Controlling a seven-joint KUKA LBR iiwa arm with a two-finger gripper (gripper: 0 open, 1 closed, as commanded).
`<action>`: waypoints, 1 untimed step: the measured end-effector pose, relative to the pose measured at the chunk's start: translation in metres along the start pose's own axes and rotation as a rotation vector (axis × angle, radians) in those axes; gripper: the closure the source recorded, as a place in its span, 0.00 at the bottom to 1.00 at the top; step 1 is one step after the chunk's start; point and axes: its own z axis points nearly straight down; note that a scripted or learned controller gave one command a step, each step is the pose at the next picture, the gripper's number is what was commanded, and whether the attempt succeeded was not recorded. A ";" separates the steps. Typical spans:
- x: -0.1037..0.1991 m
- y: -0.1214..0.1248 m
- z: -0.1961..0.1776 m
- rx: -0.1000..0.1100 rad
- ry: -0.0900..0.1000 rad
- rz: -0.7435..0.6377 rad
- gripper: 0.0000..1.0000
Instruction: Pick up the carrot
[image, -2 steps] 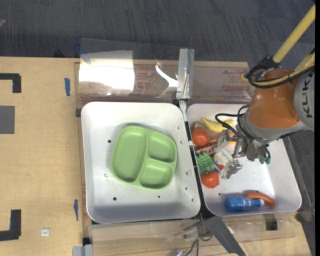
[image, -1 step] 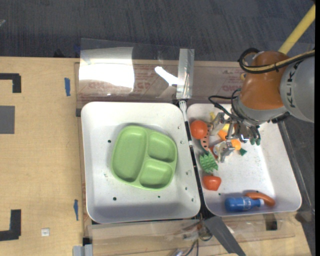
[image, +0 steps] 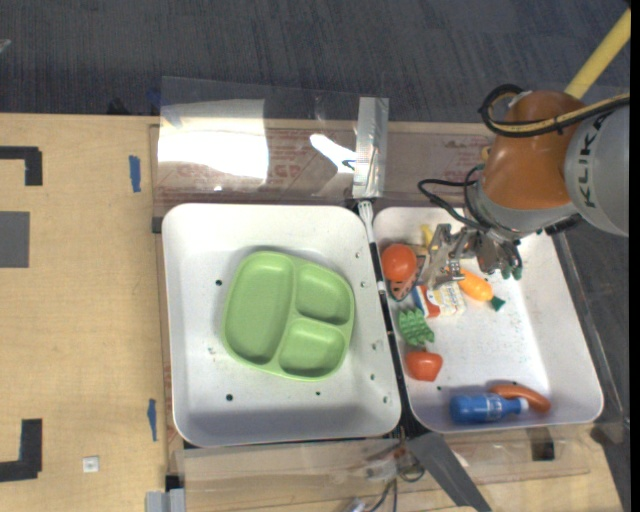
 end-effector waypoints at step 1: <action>-0.003 0.020 -0.076 -0.004 0.022 0.099 1.00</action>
